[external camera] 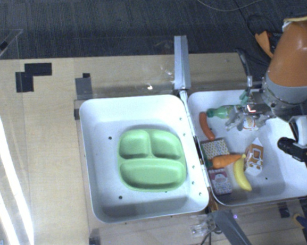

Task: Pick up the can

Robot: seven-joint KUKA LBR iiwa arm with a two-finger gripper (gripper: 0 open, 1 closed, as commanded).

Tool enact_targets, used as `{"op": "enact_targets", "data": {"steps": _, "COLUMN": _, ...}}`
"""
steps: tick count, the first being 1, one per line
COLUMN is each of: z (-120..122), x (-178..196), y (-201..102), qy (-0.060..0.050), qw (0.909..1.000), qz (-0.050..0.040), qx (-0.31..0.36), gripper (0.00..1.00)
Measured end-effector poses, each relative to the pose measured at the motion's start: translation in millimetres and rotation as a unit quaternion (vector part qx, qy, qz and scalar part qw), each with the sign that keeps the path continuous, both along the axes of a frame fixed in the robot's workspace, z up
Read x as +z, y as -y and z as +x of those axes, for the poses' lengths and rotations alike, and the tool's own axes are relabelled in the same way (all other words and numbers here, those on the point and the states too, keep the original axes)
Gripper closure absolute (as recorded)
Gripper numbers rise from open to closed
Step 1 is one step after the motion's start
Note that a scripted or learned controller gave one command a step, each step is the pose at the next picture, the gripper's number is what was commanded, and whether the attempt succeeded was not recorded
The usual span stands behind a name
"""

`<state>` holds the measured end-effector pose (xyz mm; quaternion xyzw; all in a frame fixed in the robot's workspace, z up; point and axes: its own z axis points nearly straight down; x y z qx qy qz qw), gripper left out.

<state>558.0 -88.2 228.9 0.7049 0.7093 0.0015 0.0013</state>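
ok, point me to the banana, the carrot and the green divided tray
banana point(242, 177): camera view, middle of its yellow curved body, right bin.
carrot point(227, 160): camera view, middle of its orange body, right bin.
green divided tray point(152, 158): camera view, central ridge between its compartments, left bin.

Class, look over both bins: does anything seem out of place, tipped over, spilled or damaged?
Nothing looks spilled or broken. The green tray sits flat in the left bin. In the right bin the items lie loosely jumbled: a green bottle on its side, a sausage, carrot and banana, all near the gripper.
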Motion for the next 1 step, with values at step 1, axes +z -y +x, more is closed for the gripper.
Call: {"op": "enact_targets", "data": {"steps": 1, "z": 13.1, "x": -48.9, "y": 55.4, "qy": -0.001, "qw": 0.9999, "qz": -0.0003, "qx": 0.011, "gripper": 0.00}}
